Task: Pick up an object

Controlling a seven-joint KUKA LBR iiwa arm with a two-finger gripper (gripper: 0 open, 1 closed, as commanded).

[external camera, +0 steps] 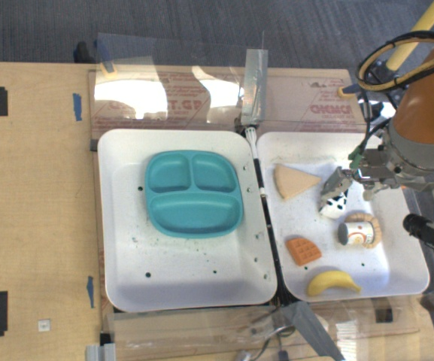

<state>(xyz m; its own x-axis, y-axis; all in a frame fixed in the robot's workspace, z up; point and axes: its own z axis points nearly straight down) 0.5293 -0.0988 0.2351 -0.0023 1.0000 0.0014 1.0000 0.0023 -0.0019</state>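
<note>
Cardboard-topped worktop [36, 201], claw [335, 189] over the toy cow [336, 201].
Finger spread unclear; crowding cheese wedge [295, 180] may spoil the grasp.

One fixed camera looks down from above the bench at a slant, far enough off to take in both white bins whole; the left bin [119, 277] sits near the middle of the frame, the right bin [405, 277] toward the right side — the arm [427, 126] enters there; dark floor runs along the top edge, and the bench's tan surface [36, 201] fills the left.
</note>
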